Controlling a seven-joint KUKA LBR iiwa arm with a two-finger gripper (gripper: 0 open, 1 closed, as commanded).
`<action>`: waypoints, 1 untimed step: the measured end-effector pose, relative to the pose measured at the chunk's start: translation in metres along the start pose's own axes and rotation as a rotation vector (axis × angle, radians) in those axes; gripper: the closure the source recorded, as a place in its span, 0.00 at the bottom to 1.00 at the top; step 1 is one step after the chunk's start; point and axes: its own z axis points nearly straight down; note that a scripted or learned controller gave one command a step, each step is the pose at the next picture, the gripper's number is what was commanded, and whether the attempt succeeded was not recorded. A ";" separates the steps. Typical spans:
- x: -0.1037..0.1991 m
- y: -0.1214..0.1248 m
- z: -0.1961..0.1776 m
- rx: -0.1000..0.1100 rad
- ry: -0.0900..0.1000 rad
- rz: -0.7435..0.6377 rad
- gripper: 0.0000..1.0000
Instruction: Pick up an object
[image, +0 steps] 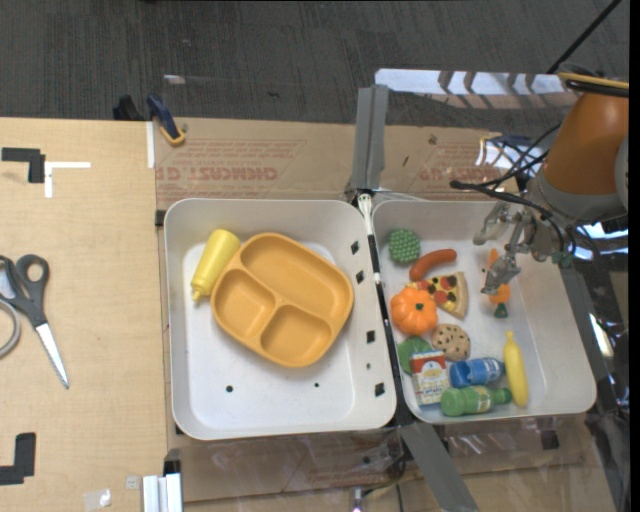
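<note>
Green bottle (474, 401) lies nearest, at near wall of right bin (560, 405). Tool (499, 281) hangs over bin's far right, clamped on small orange carrot-like piece (499, 293), lifted clear of pile, so pick looks good. Yellow tray (281, 297) sits in left bin (200, 400).

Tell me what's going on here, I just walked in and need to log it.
A robot arm reaches in from the right over the right bin, which is packed with toy food. Its gripper hangs above a small orange carrot near the bin's middle. The left bin holds an orange divided tray and a yellow bottle.
</note>
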 end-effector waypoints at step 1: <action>-0.002 0.000 -0.011 0.001 -0.007 -0.002 1.00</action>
